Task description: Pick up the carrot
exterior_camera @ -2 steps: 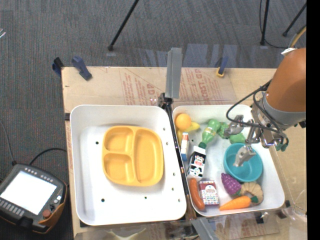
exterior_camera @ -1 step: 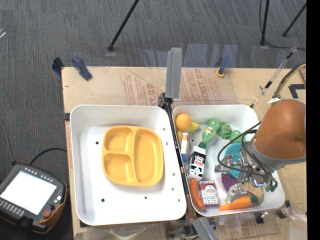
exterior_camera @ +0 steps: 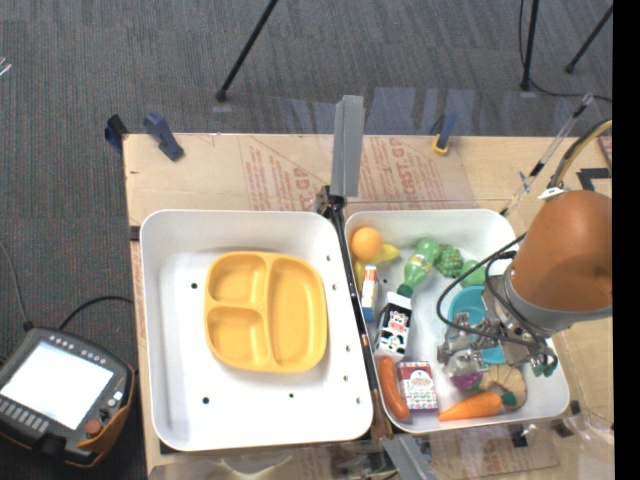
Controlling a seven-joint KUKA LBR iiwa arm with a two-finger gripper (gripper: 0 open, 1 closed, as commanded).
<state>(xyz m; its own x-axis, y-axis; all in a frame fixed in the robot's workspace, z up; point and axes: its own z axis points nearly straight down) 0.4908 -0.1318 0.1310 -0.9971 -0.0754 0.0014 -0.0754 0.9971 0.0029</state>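
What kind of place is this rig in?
Probably a robotics lab: two white bins on a cardboard-topped bench, a teach pendant on grey carpet, tripod legs, and toy food like the carrot.

Orange carrot (exterior_camera: 470,406), yellow tray (exterior_camera: 266,311), white bins (exterior_camera: 165,268).

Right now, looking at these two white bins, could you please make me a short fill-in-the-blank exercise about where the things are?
1. The yellow divided plastic plate lies in the ____ shallow white bin of the camera view.
2. The orange toy carrot lies along the right bin's ____ edge.
3. The yellow plate has ____ compartments.
4. The gripper hovers over the ____ bin.

Missing words: left; front; three; right
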